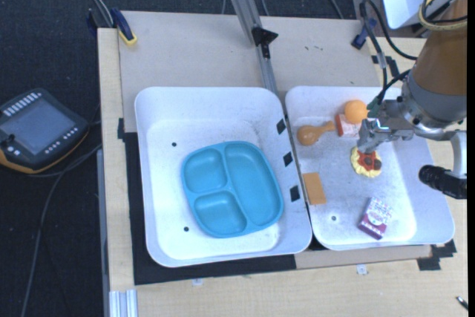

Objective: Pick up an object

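Observation:
My gripper (369, 147) reaches down into the right bin (415, 234) from the right, its fingers right over a small yellow and red toy (367, 164). An orange ball (355, 111) with a red and white piece beside it lies just behind the gripper. To its left lies a brown wooden pestle-shaped piece (315, 133). A tan block (315, 188) rests near the bin's left wall. A purple and white packet (376, 218) lies at the bin's front.
The left bin (159, 122) holds a blue divided plate (231, 188). A metal pole (245, 0) slants across the bench behind the bins. A teach pendant (37, 130) lies off the bench at the left. Cables hang by the arm at the right.

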`<action>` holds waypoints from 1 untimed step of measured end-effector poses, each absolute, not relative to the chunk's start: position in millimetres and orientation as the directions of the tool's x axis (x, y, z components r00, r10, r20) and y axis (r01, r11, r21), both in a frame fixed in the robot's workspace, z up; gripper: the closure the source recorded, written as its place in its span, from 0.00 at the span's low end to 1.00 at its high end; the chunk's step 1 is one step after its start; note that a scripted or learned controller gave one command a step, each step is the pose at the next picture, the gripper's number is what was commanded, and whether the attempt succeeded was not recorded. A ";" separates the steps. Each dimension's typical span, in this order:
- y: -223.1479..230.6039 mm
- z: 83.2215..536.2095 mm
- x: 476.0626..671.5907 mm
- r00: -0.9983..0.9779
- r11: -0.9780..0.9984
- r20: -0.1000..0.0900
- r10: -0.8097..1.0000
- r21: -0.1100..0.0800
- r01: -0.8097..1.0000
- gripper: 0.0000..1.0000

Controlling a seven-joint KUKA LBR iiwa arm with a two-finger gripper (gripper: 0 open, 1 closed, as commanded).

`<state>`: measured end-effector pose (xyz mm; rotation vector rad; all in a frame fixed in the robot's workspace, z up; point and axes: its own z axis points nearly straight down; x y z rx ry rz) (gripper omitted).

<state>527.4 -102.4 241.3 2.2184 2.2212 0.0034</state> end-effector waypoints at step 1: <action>-47.2 228.2 533.6 -0.006 0.006 0.003 1.000 -0.003 1.000 1.00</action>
